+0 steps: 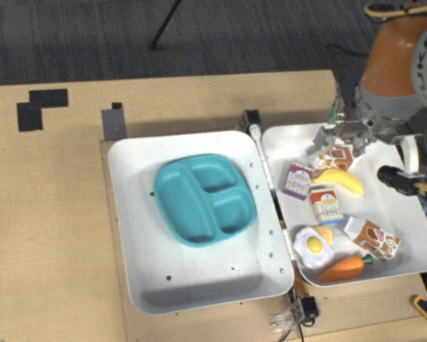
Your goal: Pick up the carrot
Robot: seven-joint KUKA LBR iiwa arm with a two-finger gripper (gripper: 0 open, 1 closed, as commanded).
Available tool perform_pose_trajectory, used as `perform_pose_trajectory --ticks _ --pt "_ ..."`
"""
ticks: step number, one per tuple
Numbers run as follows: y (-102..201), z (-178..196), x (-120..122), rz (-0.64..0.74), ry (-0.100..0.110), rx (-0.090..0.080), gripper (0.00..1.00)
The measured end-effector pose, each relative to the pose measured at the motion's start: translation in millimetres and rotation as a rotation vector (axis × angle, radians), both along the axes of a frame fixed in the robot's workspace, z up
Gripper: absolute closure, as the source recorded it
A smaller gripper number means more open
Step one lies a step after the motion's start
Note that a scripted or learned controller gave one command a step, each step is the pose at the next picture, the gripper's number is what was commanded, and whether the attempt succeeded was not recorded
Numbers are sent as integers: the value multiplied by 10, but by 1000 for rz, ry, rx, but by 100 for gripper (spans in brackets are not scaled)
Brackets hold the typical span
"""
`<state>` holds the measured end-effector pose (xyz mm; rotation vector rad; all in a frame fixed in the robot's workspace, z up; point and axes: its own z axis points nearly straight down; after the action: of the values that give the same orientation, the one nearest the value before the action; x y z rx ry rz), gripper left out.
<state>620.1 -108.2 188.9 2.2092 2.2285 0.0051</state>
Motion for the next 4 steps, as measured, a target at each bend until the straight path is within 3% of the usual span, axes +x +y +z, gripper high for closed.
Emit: perform_pose_trajectory --ticks 1,2,3,4 --pt "133 -540 -595 116 5 0 0" --pt "206 -1003 -1195 -91 -11 1 0" --pt "170 -1003 -1271 -255 -11 4 0" --pt "266 -989 -1256 -20 -17 -1 0"
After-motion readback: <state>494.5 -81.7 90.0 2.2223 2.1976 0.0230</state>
